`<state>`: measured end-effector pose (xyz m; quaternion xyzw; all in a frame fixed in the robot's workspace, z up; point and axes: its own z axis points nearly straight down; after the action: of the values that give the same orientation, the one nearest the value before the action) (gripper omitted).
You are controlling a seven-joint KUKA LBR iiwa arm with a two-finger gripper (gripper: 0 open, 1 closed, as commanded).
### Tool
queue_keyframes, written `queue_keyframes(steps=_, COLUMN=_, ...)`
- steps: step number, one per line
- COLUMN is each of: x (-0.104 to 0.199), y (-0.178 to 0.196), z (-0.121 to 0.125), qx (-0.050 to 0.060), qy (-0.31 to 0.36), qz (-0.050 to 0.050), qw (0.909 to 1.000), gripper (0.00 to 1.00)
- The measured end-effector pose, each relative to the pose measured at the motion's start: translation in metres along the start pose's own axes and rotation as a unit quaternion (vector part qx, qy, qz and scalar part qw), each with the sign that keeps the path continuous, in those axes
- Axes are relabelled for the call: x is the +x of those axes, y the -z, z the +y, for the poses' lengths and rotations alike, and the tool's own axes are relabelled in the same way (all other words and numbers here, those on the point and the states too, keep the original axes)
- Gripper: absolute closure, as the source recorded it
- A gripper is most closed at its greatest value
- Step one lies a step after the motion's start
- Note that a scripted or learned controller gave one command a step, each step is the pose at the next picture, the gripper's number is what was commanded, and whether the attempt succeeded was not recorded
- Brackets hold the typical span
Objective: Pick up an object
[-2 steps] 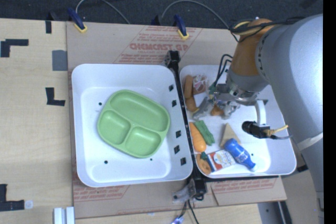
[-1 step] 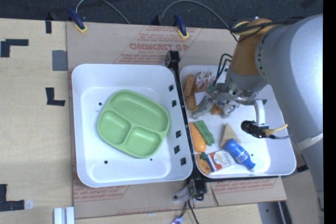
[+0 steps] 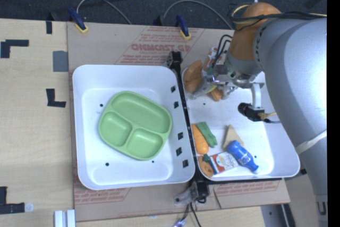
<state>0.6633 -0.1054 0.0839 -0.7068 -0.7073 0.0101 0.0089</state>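
My gripper point(image 3: 211, 85) is down in the far left corner of the right bin point(image 3: 276, 141). It sits right among tan-brown toy food: a rounded bread-like piece point(image 3: 193, 76) on its left and a smaller brown piece point(image 3: 215, 94) just beneath it. The gripper body hides how it meets them. Nearer the front lie an orange carrot point(image 3: 200, 140), a green piece point(image 3: 208, 134), a tan wedge point(image 3: 231, 135), a blue bottle point(image 3: 244, 157) and a red-and-white packet point(image 3: 221, 162).
The left bin point(image 3: 85, 114) holds a green divided plate point(image 3: 135, 125). A dark divider point(image 3: 181, 114) separates the two bins. The big grey arm covers the right bin's far right side. A small orange item point(image 3: 206, 168) lies at the front left corner.
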Motion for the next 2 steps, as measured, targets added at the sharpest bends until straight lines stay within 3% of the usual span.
queue_keyframes(steps=1, x=0.0010, y=0.0000, z=-0.0001, qx=-0.001, qy=-0.001, qz=-0.002, qw=1.0000, gripper=0.00)
queue_keyframes(steps=2, x=0.0021, y=0.0096, z=0.0004, qx=-0.003, qy=0.000, qz=-0.002, qw=1.0000, gripper=1.00)
